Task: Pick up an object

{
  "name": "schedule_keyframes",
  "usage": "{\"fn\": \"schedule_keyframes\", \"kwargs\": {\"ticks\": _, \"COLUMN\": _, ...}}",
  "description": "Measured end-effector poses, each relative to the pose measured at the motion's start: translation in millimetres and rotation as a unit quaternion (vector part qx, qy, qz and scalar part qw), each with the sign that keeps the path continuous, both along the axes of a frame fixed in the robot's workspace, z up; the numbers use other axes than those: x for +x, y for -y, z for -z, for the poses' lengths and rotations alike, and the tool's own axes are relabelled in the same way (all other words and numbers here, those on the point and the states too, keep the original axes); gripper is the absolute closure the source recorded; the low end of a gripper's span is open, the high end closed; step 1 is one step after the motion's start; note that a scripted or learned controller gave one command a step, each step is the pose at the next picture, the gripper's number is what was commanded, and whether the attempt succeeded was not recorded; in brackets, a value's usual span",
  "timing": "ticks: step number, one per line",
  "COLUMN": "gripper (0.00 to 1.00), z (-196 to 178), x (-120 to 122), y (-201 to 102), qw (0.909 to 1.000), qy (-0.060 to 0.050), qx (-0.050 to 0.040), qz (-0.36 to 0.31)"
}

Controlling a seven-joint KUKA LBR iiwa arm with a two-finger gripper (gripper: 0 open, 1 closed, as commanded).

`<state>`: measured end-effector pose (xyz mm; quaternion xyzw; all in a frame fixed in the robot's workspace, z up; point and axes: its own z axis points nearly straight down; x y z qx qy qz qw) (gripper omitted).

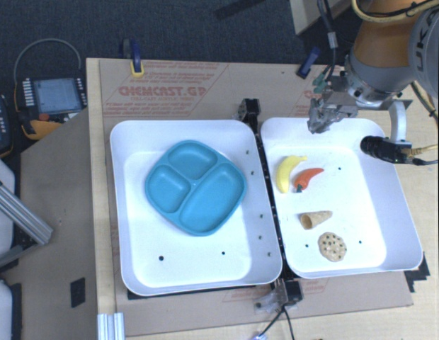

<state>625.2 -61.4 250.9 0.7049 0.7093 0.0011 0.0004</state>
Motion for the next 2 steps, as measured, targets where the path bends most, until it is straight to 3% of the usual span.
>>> {"fn": "schedule_keyframes", "kwargs": {"ticks": 2, "gripper": 1.00, "z": 23.1, "x": -4.4, "y": -107.9, "qw": 1.0000, "qy": -0.003, "qx": 0.0005, "qz": 0.000}}
